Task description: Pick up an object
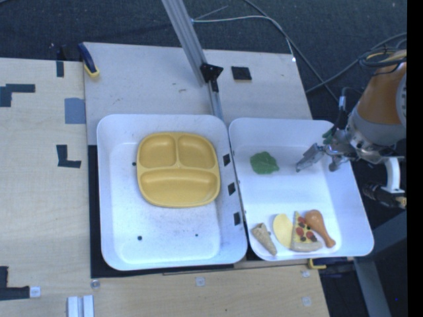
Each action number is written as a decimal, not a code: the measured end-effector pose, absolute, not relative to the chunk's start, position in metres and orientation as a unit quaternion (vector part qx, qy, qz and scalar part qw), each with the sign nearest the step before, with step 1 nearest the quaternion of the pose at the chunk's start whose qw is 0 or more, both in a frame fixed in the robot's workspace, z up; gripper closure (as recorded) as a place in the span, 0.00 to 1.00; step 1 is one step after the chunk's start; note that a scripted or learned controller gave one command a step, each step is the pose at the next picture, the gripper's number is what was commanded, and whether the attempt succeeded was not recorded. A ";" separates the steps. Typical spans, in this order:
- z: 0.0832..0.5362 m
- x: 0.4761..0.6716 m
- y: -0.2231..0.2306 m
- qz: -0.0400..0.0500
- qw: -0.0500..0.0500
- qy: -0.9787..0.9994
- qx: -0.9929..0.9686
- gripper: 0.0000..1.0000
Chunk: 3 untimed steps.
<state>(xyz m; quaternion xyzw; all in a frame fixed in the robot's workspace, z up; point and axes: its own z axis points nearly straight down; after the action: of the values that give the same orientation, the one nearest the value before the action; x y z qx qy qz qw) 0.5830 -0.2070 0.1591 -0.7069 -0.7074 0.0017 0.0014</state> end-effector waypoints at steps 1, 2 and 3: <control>0.105 0.580 -0.217 0.002 0.002 -0.707 -0.707 0.00; 0.118 0.581 -0.216 0.001 0.001 -0.708 -0.706 1.00; 0.181 0.580 -0.213 -0.001 -0.002 -0.708 -0.706 1.00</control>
<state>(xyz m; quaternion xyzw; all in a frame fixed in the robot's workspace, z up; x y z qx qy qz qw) 0.5800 -0.2130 0.1812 -0.7064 -0.7078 -0.0008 -0.0017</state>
